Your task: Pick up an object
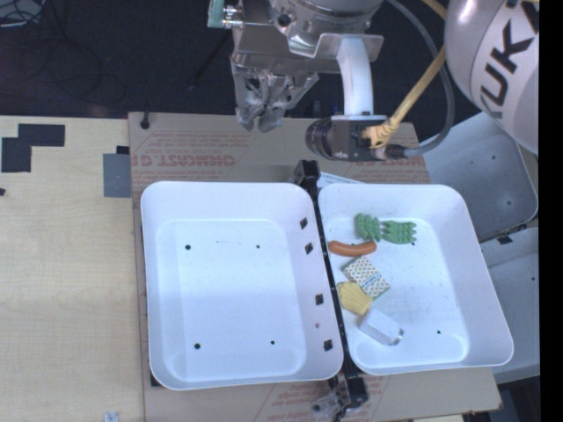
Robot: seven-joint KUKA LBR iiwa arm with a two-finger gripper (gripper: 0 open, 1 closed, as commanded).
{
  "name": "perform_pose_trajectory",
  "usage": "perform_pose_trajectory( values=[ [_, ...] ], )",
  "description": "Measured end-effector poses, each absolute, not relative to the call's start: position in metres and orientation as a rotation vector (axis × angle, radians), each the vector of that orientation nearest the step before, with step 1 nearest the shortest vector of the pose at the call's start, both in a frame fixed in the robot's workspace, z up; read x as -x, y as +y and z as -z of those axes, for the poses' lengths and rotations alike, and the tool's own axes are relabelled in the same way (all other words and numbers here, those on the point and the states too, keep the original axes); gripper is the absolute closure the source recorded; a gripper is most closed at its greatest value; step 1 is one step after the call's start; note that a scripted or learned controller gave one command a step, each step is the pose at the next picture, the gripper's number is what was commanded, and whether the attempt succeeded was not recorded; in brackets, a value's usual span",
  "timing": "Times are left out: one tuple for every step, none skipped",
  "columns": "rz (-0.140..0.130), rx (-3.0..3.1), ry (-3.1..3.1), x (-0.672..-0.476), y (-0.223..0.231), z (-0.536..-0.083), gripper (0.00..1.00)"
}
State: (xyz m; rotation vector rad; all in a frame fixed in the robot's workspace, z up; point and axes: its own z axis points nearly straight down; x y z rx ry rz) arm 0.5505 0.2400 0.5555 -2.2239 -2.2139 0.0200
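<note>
Where the right bin (pixel 479 323) comes nearest, a clear plastic piece (pixel 382 330) lies, then a yellow block (pixel 355 299), a patterned packet (pixel 367 277), a sausage (pixel 351 247) and a green toy (pixel 384 229). Beyond, cardboard (pixel 202 152) bears reversed red lettering. The gripper (pixel 266 112) hangs above it, grasping nothing; "KU" marks the arm (pixel 501 47).

claw (pixel 264 112) raised above bins, small items in right bin (pixel 475 262)

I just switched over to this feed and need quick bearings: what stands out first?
The small heap of objects in the right bin draws the eye: a green toy, an orange sausage-shaped piece, a patterned block, a yellow piece and a clear block, all near its left wall. Above the left bin, at the picture's top, the end effector hangs over the cardboard behind the bins.
</note>
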Motion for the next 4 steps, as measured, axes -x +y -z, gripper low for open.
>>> perform_pose_trajectory(
  values=[
    [-0.026,2.227,-2.209,-0.551,0.239,-0.565,1.00],
    [-0.027,2.221,-2.211,-0.487,0.164,-0.448,1.00],
    [0.005,2.215,-2.228,-0.475,0.215,-0.524,1.00],
    [-0.003,2.216,-2.227,-0.535,0.246,-0.537,1.00]
  ],
)
